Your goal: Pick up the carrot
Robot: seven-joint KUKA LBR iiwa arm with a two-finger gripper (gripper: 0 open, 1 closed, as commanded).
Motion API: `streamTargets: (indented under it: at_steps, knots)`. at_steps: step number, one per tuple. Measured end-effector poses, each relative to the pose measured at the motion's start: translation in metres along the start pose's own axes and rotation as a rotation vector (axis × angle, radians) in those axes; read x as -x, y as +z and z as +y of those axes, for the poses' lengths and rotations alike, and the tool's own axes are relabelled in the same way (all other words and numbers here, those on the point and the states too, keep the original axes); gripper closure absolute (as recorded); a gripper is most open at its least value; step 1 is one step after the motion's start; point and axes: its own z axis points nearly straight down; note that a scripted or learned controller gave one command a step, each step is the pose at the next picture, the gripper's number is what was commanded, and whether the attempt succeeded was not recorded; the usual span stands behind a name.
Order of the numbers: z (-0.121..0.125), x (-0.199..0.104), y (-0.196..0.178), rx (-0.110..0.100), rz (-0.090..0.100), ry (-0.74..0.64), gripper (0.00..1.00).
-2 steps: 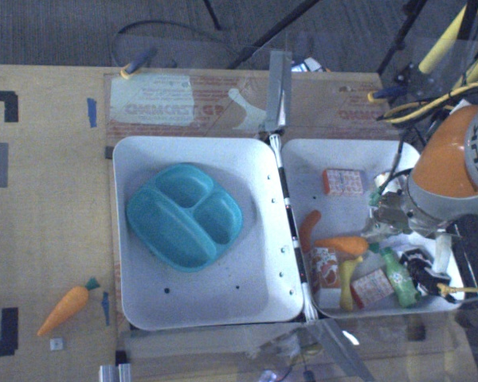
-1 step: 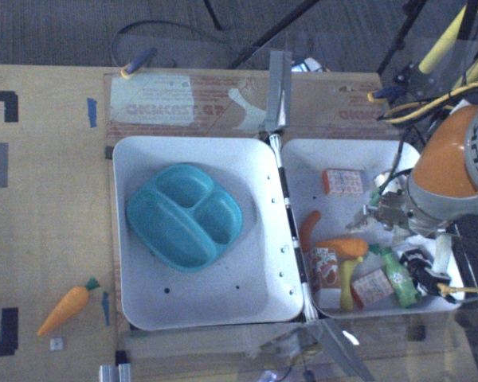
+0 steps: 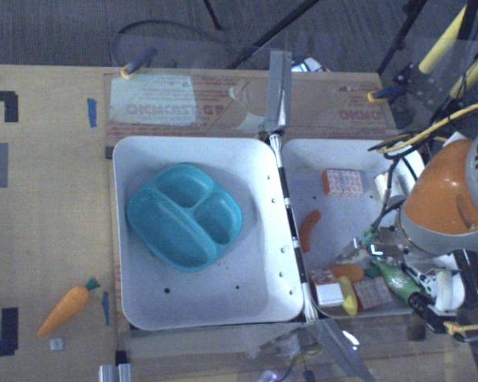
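The grey arm with its orange band (image 3: pixel 442 201) bends down over the right white bin (image 3: pixel 346 161), its end effector (image 3: pixel 380 249) among clutter; its state I cannot tell. The orange toy carrot (image 3: pixel 64 309) lies on the wooden surface (image 3: pixel 40 237). No writing is legible.

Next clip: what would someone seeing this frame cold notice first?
Probably the teal divided plate lying alone in the left bin, then the grey and orange arm at the right, bent over a clutter of small toy foods in the right bin's near corner. The carrot stands out too: it lies outside both bins, on the bench at lower left.
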Motion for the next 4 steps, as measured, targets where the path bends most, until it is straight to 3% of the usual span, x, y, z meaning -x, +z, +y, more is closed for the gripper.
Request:
streamTargets:
  at_steps: [1, 2, 3, 4]
  knots:
    - [-0.002, -0.017, 0.0, 0.001, -0.004, 0.22, 0.0]
    - [-0.001, -0.015, -0.01, 0.005, -0.003, 0.225, 1.0]
    - [-0.001, -0.014, -0.011, 0.006, -0.005, 0.226, 0.0]
    - [-0.002, -0.018, 0.0, 0.002, -0.004, 0.462, 0.0]
